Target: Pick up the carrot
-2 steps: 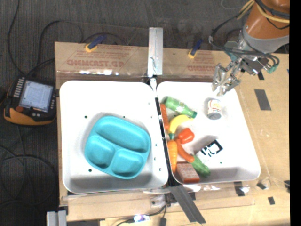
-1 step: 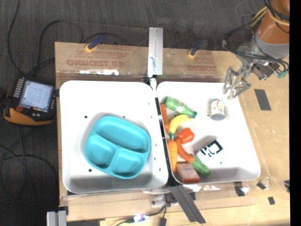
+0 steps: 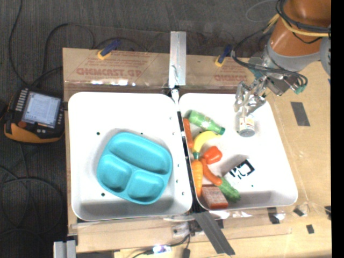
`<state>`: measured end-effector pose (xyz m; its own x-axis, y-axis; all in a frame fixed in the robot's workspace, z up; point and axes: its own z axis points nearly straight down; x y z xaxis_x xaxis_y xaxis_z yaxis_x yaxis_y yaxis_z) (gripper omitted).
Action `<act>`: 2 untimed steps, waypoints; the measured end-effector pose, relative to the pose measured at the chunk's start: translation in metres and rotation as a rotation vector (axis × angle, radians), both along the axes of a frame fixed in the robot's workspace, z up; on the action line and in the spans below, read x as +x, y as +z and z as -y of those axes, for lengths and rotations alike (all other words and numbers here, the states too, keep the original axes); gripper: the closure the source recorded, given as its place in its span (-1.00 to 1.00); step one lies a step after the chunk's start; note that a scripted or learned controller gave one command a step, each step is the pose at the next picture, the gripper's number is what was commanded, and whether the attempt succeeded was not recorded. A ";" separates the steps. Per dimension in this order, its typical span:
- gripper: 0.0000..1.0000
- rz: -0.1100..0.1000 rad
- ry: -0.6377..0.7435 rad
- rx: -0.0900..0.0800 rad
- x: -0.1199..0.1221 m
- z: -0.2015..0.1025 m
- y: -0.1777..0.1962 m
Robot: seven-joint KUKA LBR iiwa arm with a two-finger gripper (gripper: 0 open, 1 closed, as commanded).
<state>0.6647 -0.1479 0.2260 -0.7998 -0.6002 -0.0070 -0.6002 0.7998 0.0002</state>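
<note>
Dark carpet surrounded the cardboard-topped bench point(image 3: 123, 69), on which two shallow white bins sat side by side, the left bin point(image 3: 80, 112) holding a turquoise three-compartment plastic tray point(image 3: 134, 166). Over the right bin's point(image 3: 282, 160) far corner hung the metal two-finger gripper point(image 3: 248, 105), fingers spread, with a small silver can point(image 3: 246, 126) just below them. An orange toy carrot point(image 3: 197, 177) lay well apart near the dividing wall, beside a yellow banana point(image 3: 202, 139) and green bottle point(image 3: 205, 121).

We see a rounded grey robot arm point(image 3: 293, 55) above the right white plastic bin point(image 3: 269, 160), wearing a broad glossy orange band point(image 3: 301, 9) above its wrist. Thin dark cables point(image 3: 258, 63) loop beside it, and a small silvery metal two-finger gripper point(image 3: 248, 105) ends it.
</note>
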 end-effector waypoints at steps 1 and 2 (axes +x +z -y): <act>1.00 -0.002 -0.145 0.000 -0.044 -0.032 -0.008; 1.00 -0.001 0.288 -0.003 -0.046 -0.042 -0.004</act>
